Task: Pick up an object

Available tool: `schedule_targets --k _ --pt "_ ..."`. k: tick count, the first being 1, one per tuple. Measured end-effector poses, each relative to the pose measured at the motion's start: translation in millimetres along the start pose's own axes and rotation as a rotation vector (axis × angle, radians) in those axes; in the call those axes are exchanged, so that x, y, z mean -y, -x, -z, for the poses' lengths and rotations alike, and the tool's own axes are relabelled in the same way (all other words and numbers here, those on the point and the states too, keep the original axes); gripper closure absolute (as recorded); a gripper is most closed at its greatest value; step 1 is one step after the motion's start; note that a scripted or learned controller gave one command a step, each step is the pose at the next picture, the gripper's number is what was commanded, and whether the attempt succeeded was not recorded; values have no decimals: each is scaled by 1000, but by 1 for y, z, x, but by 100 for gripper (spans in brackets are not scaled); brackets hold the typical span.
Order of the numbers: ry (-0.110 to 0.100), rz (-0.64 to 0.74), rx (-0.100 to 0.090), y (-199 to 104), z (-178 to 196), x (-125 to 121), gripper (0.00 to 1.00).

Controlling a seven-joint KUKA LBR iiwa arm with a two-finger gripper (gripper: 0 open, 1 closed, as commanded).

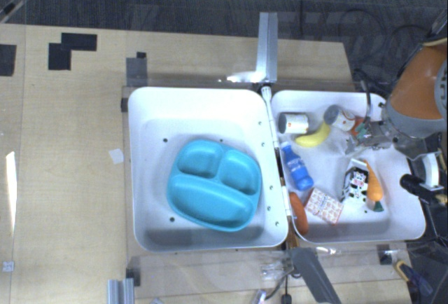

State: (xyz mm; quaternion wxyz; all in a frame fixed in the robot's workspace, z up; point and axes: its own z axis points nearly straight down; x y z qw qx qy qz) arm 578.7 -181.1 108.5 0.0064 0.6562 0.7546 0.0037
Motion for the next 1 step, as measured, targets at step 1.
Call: schedule_targets --k 1 --pt "-5 20 -2 -52 122 -92 100"
